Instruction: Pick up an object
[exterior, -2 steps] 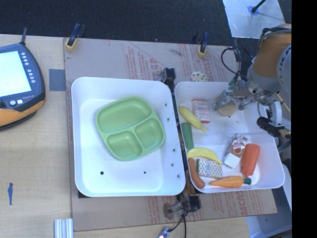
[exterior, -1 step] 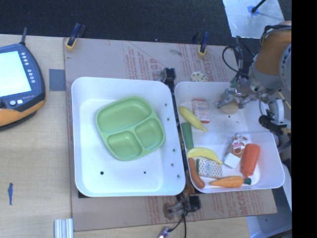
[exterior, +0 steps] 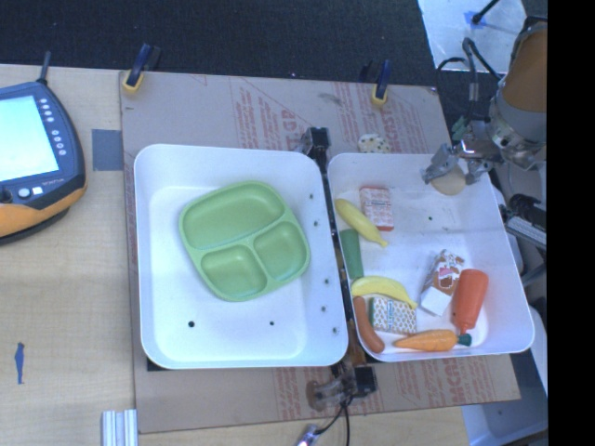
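My gripper (exterior: 456,167) hangs over the far right corner of the right bin (exterior: 418,179), below the arm's orange band. A small tan round thing (exterior: 449,183) lies right under it at the bin's rim; whether it is gripped is unclear. The right bin also holds a small red-and-white packet (exterior: 376,205), two yellow bananas (exterior: 361,221) (exterior: 383,289), a green cucumber (exterior: 350,254), a brown sausage (exterior: 366,325), a carrot (exterior: 429,341), a printed box (exterior: 395,316), a small carton (exterior: 444,282) and an orange-red piece (exterior: 469,300).
The left bin (exterior: 158,277) bears a green divided plate (exterior: 244,240). A spotted cookie (exterior: 373,143) lies on the board behind the right bin. A control pendant (exterior: 33,161) rests at the far left. Clamps (exterior: 138,68) (exterior: 381,82) pin the board's back edge.
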### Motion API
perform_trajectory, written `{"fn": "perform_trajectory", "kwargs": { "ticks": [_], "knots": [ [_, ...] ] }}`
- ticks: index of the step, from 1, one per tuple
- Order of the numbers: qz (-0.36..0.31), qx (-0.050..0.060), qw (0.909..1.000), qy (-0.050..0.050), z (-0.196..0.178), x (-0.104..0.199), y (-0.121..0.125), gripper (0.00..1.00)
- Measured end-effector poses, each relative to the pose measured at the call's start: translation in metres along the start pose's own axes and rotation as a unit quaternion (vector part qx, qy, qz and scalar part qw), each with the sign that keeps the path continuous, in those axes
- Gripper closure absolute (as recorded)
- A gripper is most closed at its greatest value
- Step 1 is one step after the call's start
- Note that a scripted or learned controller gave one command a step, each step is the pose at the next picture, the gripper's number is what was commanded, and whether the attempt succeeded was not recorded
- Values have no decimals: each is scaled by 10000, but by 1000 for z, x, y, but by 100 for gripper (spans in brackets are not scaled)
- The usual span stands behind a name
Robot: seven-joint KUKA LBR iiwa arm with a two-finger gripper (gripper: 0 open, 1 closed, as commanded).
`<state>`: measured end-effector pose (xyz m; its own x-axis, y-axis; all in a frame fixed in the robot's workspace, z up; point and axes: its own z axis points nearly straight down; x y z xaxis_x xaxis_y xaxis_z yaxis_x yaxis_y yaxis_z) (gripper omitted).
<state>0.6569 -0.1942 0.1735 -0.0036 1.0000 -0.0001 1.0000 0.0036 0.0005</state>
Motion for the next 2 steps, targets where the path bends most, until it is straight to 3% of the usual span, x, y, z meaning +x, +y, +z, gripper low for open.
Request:
{"fn": "perform_trajectory", "kwargs": {
  "ticks": [1, 2],
  "knots": [
    [-2, 5, 10000, 5, -51, 58, 0, 100],
    [-15, 22, 10000, -4, -57, 137, -38, 100]
  ]
}}
